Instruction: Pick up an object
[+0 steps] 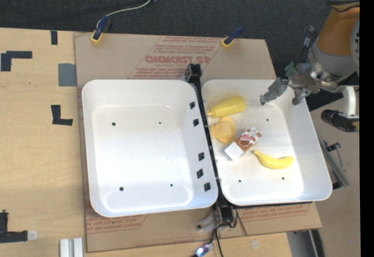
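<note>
Over the right bin's (310, 133) far right corner the gripper (284, 92) hangs with fingers spread, nothing between them; drop straight onto one isolated item, not the clump. Best pick is the banana (273, 160), alone toward the near right of that bin: curved, smooth yellow, so close across its narrow width, while the red-white packet (244, 142) touches its neighbours.

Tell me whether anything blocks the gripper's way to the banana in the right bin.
Nothing visible does. The gripper hangs over the right bin's far corner; bare white floor lies between it and the banana. The small packet sits beside the banana, off that line.
</note>
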Tool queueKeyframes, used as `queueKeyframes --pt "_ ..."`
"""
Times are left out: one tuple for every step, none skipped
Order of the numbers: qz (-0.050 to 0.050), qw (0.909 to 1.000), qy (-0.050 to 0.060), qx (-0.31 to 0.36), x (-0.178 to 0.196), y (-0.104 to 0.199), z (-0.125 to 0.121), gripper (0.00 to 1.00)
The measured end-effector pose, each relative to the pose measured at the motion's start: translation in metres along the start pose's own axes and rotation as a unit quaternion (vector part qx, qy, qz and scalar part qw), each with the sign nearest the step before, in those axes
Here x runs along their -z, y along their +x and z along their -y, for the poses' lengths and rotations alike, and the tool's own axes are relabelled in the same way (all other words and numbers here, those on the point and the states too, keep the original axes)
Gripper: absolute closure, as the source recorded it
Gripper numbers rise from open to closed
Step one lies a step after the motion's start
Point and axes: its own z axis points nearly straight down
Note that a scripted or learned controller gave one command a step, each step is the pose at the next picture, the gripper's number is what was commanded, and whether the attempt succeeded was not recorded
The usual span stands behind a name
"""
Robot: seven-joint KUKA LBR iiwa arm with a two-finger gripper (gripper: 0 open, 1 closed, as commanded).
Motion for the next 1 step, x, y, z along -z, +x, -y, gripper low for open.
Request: queueKeyframes --pt "-0.002 1.0000 0.004 0.002 -0.1290 0.0634 0.0015 0.00"
